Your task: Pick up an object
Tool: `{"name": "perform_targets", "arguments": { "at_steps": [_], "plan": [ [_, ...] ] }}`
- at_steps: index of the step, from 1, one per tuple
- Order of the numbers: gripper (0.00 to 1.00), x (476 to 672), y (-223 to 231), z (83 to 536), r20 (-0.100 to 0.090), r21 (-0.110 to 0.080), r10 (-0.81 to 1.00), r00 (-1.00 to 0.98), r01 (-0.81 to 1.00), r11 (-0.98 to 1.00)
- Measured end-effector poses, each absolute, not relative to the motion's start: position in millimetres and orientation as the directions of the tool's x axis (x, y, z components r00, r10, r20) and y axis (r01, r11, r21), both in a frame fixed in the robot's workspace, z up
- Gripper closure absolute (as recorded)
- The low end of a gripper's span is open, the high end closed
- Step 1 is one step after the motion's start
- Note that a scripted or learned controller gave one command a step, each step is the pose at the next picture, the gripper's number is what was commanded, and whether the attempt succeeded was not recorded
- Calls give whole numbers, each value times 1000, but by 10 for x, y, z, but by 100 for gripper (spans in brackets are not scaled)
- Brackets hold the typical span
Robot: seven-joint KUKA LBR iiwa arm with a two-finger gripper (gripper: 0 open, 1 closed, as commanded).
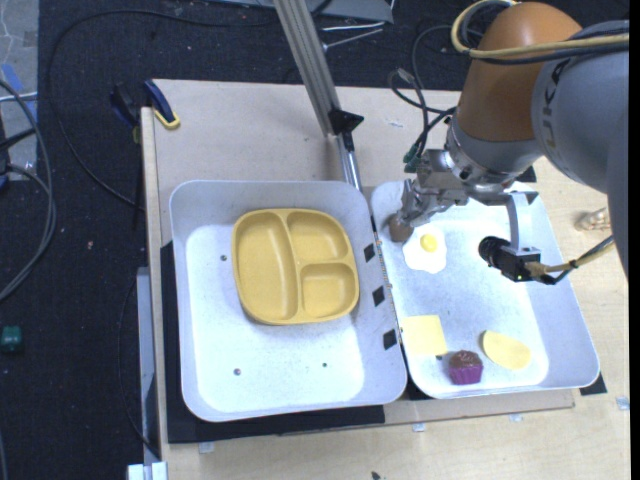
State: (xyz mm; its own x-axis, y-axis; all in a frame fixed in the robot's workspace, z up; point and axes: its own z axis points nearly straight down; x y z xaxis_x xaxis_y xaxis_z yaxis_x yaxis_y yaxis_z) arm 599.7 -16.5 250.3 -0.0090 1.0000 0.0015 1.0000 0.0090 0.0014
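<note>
One two-finger pincer [412,214] sat low at the far-left corner of the right-hand shallow white bin [568,320], tips down by a small brown lump [399,230]. Couldn't tell how wide it was, or whether the lump was actually between the tips; too small and shadowed. No confirmed hold.

Step, as I read it: descent/closing on a pick, not yet lifted. Next move would call for a clean close on the lump and a straight lift; the bin wall sat just beside it, so side clearance looked tight.

Just beside the lump lay a flat white fried-egg toy with a yellow yolk [426,251]. Nearer the camera: a pale yellow square slice [423,334], a small purple cupcake-shaped toy [464,367], a yellow oval piece [506,349]. A black fitting on a cable [506,257] hung over the bin's middle.

Left-hand white bin [196,308] held a yellow three-compartment plastic tray [295,265]. Both bins sat on a light wooden bench [230,133]; dark floor with cables around it, and a slanted aluminium post [308,53] behind.
</note>
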Motion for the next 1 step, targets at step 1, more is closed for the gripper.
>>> {"name": "perform_targets", "arguments": {
  "at_steps": [1],
  "plan": [
    [100,6059,401,2534,1,2,1000,-8,1000,8]
  ]
}}
